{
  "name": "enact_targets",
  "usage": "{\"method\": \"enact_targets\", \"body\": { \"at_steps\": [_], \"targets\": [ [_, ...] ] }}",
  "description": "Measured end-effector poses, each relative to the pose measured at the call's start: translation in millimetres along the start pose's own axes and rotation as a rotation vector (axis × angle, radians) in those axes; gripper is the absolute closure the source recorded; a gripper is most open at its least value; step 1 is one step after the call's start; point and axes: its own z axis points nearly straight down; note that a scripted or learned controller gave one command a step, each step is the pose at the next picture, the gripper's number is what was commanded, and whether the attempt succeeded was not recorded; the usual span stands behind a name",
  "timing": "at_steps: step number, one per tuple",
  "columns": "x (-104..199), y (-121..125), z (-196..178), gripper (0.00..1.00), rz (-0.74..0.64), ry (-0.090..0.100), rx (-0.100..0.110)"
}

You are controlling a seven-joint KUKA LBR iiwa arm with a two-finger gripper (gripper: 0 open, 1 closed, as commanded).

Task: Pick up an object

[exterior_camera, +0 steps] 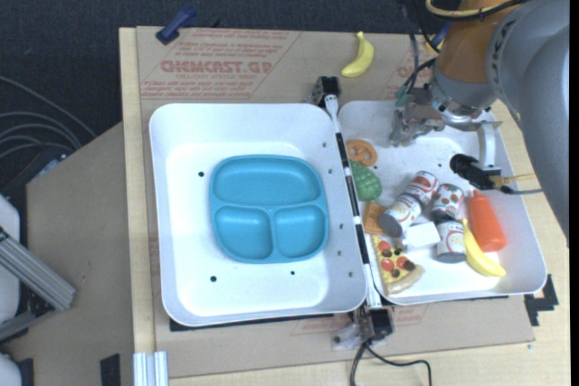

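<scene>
My gripper (412,127) hangs over the bare back left part of the right bin (523,277), with the grey arm reaching in from the right. The nearest object is a brown pretzel-like piece (360,151), just to its left and nearer the front. A green toy (366,183) lies below that. Further forward are three small cans (421,188) (403,209) (450,238), a white block (420,236), an orange bottle (486,221), a yellow banana (482,260) and a pizza slice (398,268). No object is seen in the gripper.
The left bin (176,194) holds a blue divided plate (268,207). A second yellow banana (358,57) lies on the bench behind the bins, and a blue clip (175,25) sits at the bench's back left edge. A black clamp (326,91) joins the bins at the back.
</scene>
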Motion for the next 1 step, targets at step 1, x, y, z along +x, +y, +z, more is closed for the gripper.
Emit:
{"method": "enact_targets", "body": {
  "at_steps": [1],
  "targets": [
    [0.0,-0.1,0.1,0.0,0.0,0.0,0.0]
  ]
}}
